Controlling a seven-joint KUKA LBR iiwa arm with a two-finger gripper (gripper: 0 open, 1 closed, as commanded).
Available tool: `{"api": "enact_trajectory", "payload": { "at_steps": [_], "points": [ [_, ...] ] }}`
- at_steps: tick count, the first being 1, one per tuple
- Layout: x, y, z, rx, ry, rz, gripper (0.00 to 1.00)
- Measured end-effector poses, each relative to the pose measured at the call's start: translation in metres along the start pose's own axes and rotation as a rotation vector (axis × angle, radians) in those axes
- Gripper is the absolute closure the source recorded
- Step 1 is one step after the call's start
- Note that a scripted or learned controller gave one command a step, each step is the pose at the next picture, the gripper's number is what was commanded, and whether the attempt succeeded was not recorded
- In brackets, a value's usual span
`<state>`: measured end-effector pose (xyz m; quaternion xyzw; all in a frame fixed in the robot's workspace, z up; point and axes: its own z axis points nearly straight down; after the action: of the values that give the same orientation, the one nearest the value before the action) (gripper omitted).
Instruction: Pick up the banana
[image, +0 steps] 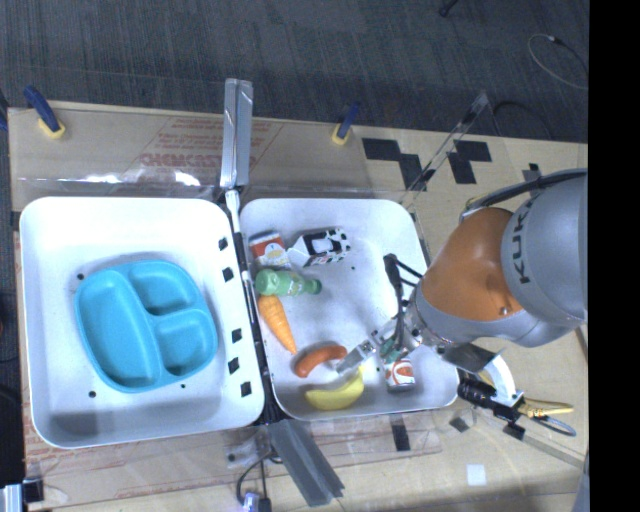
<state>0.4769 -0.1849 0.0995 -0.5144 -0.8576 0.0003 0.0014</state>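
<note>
We see gripper (366, 352) low in right bin (420, 250), just above banana (335, 396), beside sausage (318, 358).

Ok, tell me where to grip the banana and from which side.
Grip the banana across its thick middle, coming straight down from above. It lies flat and curved along the right bin's near wall, so a side approach looks blocked there. Set the fingers across the curve, one toward the wall, one toward the sausage. The gripper is close above; the small carton sits just right of it.
</note>
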Motion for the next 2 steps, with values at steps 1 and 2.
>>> {"api": "enact_trajectory", "payload": {
  "at_steps": [1,2],
  "points": [
    [0.03,0.043,0.009,-0.002,-0.002,-0.098,0.0],
    [-0.017,-0.009,0.009,-0.001,0.001,-0.193,0.0]
  ]
}}
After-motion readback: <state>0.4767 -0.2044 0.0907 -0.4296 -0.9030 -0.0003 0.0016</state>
